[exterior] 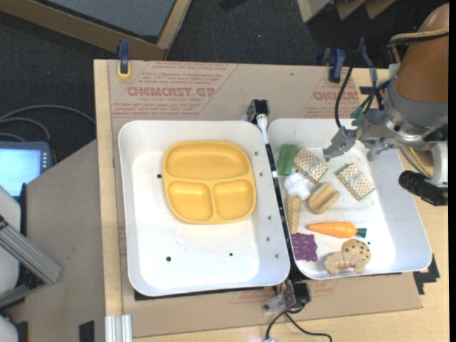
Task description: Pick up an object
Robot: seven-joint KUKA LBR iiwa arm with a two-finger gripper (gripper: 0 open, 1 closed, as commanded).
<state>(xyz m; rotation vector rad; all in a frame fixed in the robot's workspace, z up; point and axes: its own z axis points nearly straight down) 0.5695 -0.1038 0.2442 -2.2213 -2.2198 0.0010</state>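
The right bin holds several toy foods: a green piece, two patterned packets, a white lump, a tan roll, a cone, an orange carrot, purple grapes and a brown biscuit. My gripper hangs over the far part of this bin, above the two packets. Its fingers stand apart, open, and nothing is between them.
A yellow divided plate lies in the left bin. Between the bins runs a black bar with a clamp at its far end. Cables hang by the arm at the bench's far right.
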